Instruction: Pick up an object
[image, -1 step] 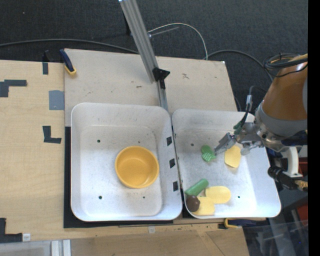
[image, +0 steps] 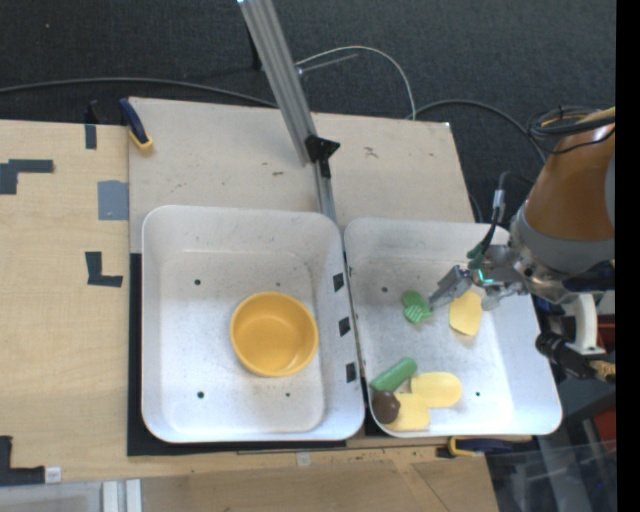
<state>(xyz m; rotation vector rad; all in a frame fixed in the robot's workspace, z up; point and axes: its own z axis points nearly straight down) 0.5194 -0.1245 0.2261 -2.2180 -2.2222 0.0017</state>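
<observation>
Tool (image: 462, 285) low in right bin (image: 520, 400), fingers look spread, pinching nothing. Small green piece (image: 416, 307) at its 8 o'clock, yellow piece (image: 466, 315) just at 6. Judgement: centre over one piece, descend squarely, close only once straddled

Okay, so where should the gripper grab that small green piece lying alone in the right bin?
Probably from straight above, fingers closing across the small green piece's narrow width. It lies flat and apart from the yellow piece, with bare right bin floor around it.
</observation>
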